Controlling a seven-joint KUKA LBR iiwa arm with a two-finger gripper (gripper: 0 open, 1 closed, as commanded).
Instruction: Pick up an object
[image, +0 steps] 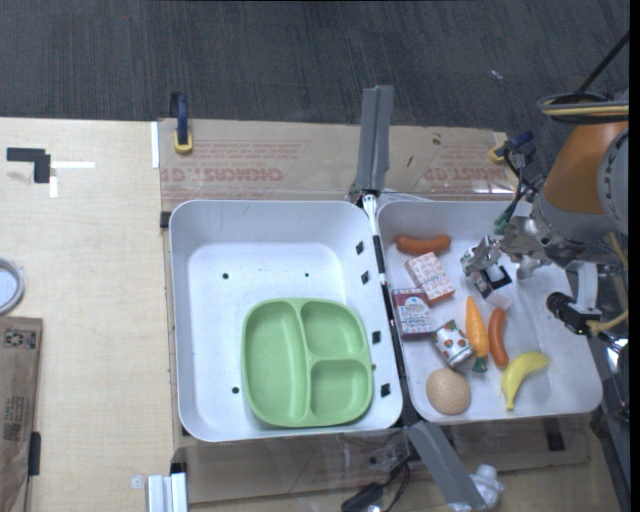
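Looking down into the right bin (585, 400), we see our gripper (487, 270) hanging in its upper right part, near the middle right of the frame, at the end of the grey arm (580, 190) with the orange band. Whether its fingers are spread or pressed together we cannot tell, and nothing shows between them. The toy food lies mostly below and to the left of it: a sausage (423, 243) toward the upper left, a pink carton (430, 277) to its left, a dark red packet (412, 311) lower left, and a carrot (476, 327) and a second sausage (498, 336) just below it. Farther down lie a small can (452, 345), an egg (448, 391) and a banana (522, 375). A green divided plate (306, 361) sits in the left bin (200, 300).
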